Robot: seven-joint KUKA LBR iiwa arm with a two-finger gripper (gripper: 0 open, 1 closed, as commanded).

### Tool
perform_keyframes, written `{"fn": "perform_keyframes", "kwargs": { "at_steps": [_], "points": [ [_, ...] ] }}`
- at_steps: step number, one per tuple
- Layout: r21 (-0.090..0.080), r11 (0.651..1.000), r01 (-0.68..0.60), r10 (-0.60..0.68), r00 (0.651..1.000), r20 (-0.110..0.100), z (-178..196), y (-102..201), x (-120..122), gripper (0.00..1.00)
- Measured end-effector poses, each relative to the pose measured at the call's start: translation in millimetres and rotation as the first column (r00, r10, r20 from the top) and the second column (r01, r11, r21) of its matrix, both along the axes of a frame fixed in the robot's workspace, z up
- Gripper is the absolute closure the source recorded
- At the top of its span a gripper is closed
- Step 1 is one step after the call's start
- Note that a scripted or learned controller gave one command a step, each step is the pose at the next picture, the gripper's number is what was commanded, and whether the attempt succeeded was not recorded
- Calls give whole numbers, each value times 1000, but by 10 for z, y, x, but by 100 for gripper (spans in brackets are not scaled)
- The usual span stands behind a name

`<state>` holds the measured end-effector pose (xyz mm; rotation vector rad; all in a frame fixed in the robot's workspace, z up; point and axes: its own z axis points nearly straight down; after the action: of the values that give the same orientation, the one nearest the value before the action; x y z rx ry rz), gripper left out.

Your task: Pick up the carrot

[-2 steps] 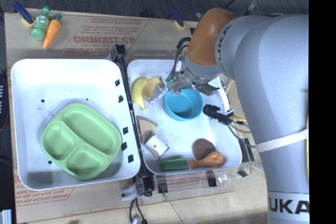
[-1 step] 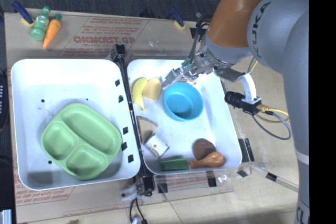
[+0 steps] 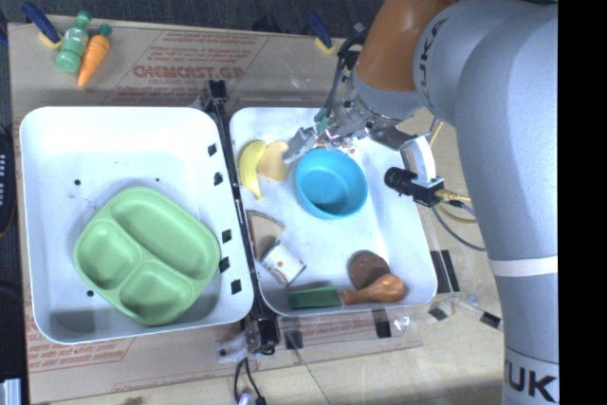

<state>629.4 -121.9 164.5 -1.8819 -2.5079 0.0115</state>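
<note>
I see the small orange toy carrot with a green top lying outside both bins on the cardboard bench, at about ten o'clock in the view, just beside a green toy bottle. My gripper hangs over the right white bin, near the round blue plastic bowl and a yellow toy banana. Whether it's open I cannot tell; nothing shows in it. I'd judge the pick not yet begun
</note>
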Motion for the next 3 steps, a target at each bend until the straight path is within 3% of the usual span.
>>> {"fn": "perform_keyframes", "kwargs": {
  "at_steps": [1, 2, 3],
  "points": [
    [-5, 1000, -19, 19, 1000, 8, -643, 232, 156, 0],
    [-4, 1000, -28, 28, 1000, 7, -536, 248, 165, 100],
    [1, 909, 417, -417, 909, 8, 302, 447, 284, 100]
  ]
}}
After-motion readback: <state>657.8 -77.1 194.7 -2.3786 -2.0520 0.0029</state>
